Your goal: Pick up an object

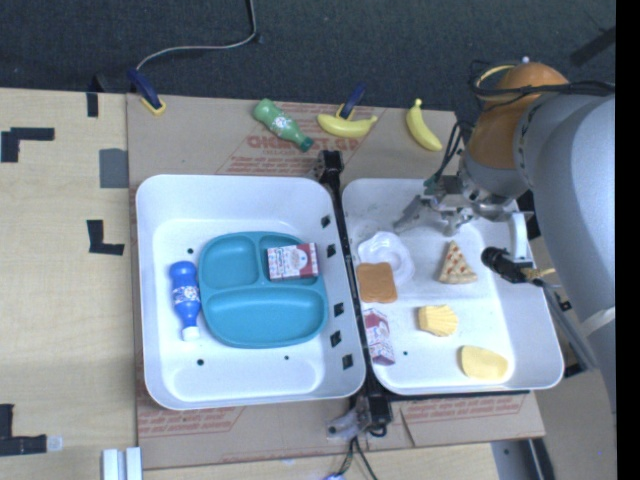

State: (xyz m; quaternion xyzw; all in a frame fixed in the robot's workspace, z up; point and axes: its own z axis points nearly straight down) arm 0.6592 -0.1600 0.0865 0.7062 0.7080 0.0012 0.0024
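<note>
- Grey two-finger gripper [432, 211] hangs over the back part of the right shallow white bin [520, 363], fingers spread apart with nothing between them.
- Grey arm with its orange band [500, 133] comes in from the right and covers the bin's back right corner and right wall.
- Just in front of the gripper, a triangular orange pizza-slice toy [457, 264] lies flat on the bin floor, a bare strip of floor between it and the fingertips.
- Left of the slice, a crumpled clear plastic piece [383, 249] sits near the dividing wall, touching a brown square toast toy [377, 282] in front of it.
- Toward the front: a small yellow ridged cheese-like piece [437, 319], then a pale yellow rounded lump [484, 362] near the front right corner; a red-and-white printed packet [378, 335] lies close to the left wall.
- Open floor runs between the toast and the slice and along the front edge.
- Left white bin [160, 363]: a blue compartment plate [262, 290] at centre carries a small red-and-white carton [291, 262] in its back right compartment; a blue-and-white bottle [184, 296] lies just beside the plate's left rim. Wide bare margins at front and back.
- Behind the bins on the cardboard: a green bottle [282, 125] and two yellow bananas [345, 124] [423, 129].
</note>
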